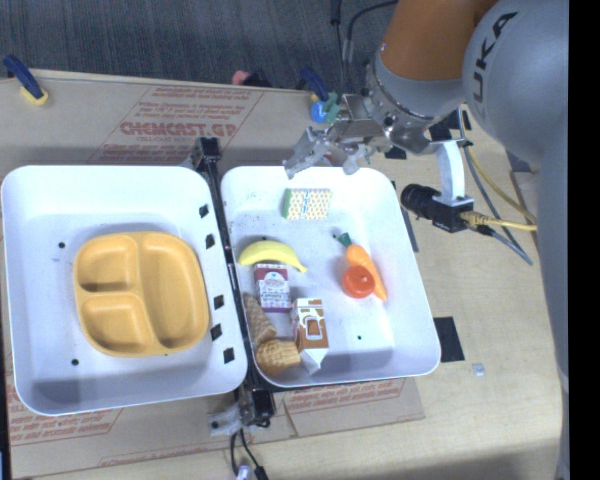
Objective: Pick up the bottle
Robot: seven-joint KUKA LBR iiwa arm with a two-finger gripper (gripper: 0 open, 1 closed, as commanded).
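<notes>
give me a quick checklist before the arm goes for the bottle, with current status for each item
1. Target identified: not ok. No plain bottle shape stands out among the items in the right bin; the red-labelled item is the nearest guess.
2. Hand position: not ok. It hangs over the right bin's far rim, not over any item.
3. Hand carrying nothing: ok, nothing shows between its fingers.
4. Finger opening: cannot tell.
5. Room around the guess: not ok. The banana, the waffle cone and the small carton crowd it.
6. Left bin: ok. The yellow divided tray lies apart from the work.
</notes>
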